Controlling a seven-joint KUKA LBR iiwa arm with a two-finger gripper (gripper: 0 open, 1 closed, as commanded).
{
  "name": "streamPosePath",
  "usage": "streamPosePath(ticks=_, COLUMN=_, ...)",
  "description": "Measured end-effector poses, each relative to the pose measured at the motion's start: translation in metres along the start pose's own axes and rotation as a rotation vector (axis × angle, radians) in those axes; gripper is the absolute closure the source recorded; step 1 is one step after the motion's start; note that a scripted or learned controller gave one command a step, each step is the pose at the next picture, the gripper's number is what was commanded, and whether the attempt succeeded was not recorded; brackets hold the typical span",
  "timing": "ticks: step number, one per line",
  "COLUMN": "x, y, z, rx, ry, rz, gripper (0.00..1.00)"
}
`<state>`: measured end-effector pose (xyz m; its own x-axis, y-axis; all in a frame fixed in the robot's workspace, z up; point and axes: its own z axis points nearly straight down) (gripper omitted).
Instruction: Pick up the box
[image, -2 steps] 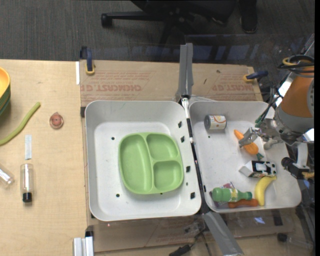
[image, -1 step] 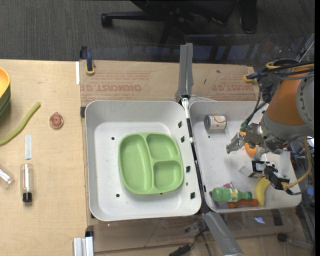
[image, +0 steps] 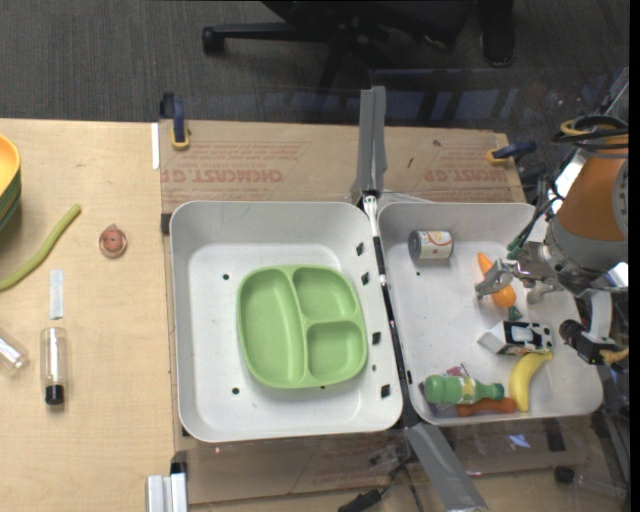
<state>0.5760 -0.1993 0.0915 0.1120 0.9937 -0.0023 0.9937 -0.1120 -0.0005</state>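
Observation:
The box (image: 527, 335) is small, black and white, and lies in the right part of the right bin (image: 440, 300), just above a banana (image: 527, 372). My gripper (image: 515, 283) hangs over the bin a little above and left of the box, apart from it. The gripper sits over an orange carrot-like item (image: 503, 296), part of which it hides. The grey arm with its orange band (image: 598, 195) comes in from the right edge.
The right bin also holds a small can (image: 431, 243) at the back and a green bottle (image: 458, 387) beside a red-orange item (image: 487, 406) at the front. A green divided plate (image: 300, 325) lies in the left bin. Small items lie on the wooden bench at left.

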Motion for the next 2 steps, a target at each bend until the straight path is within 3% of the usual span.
streamPosePath(ticks=1, x=0.073, y=-0.083, z=-0.008, rx=0.003, ry=0.002, rz=0.140, gripper=0.00)
streamPosePath(ticks=2, x=0.029, y=-0.009, z=-0.026, rx=0.002, ry=0.000, rz=0.145, gripper=0.00)
